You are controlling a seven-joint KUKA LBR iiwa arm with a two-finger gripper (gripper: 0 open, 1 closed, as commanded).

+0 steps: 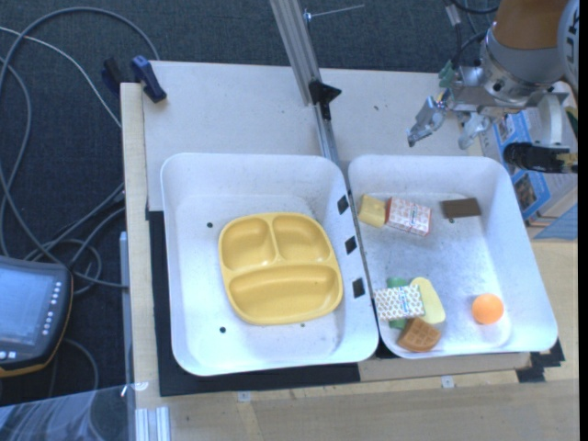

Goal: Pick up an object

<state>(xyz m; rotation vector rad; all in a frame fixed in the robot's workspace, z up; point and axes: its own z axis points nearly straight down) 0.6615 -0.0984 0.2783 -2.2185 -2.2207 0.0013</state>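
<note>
This is a robotics lab, no doubt about it. A grey industrial arm [533, 35] with an orange band hangs in from the right over a bare worktop [239, 108]. Loose black cables [55, 154] snake across dark carpet [55, 62]. A handheld control pendant [28, 315] with a screen sits at the left, and an aluminium camera post [294, 35] rises behind two white bins [184, 246].

Grey arm [525, 49], orange band [533, 3]
</note>
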